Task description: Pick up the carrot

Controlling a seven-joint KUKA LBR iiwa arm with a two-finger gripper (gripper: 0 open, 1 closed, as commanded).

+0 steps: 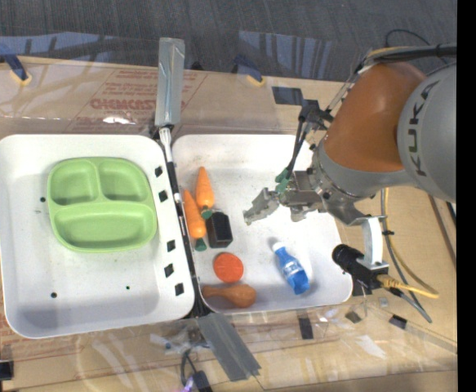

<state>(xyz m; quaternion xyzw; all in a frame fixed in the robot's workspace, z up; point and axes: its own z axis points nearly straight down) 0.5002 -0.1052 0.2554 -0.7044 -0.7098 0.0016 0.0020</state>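
In the camera view, the gripper hangs over the middle of the right bin, and I cannot tell how its tips stand. The carrot lies near the bin's left wall, at about ten o'clock from the gripper and a little apart from it. Its long side runs from twelve to six o'clock. A second carrot lies just beside it, next to a black block.

Grey arm, orange band (KUKA lettering).
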